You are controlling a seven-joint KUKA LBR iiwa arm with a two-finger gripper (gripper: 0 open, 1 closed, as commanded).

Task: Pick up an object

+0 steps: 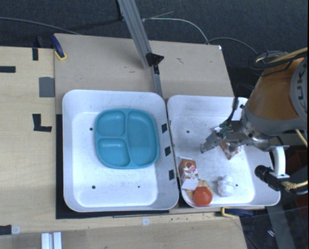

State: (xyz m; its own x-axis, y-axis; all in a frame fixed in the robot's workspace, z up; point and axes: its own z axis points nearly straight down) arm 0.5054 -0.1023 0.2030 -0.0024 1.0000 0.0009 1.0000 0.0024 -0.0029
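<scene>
End effector [223, 140] is hanging inside the right shallow white bin [196, 108], fingers spread open, just beside a small reddish-brown packet [232, 149], gripping nothing; bare floor is lying leftward.

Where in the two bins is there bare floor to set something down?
Left bin: a bare strip in front of the blue divided plate. Right bin: bare at the back, behind the gripper. Crowded at its front, with snack packet, red ball and white object.
</scene>
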